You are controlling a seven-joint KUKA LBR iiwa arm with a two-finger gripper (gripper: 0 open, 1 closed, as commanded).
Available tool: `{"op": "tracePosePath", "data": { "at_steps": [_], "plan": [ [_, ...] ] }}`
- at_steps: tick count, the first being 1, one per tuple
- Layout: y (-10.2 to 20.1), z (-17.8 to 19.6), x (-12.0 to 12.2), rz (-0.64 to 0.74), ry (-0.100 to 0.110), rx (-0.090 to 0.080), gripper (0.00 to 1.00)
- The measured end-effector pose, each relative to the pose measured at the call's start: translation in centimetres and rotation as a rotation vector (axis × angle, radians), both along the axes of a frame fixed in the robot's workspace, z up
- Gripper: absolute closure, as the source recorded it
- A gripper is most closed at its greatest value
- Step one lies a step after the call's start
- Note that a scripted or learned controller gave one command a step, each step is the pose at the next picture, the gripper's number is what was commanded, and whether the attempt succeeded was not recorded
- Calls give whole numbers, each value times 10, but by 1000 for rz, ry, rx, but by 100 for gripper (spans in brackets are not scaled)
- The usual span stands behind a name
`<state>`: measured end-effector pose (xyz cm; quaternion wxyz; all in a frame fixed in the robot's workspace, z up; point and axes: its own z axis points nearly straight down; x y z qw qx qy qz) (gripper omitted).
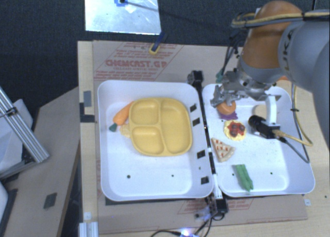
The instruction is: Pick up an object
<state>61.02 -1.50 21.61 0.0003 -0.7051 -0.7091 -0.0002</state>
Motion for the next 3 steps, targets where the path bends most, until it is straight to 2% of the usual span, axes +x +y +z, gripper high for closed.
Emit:
{"op": "tracePosePath", "data": {
  "at_steps": [1, 2, 3],
  "plan": [
    [-8, 2, 9, -4, -3, 0, 100],
    [-10, 12, 9, -4, -2, 0, 100],
    [9, 12, 7, 1, -1, 0, 100]
  ]
}}
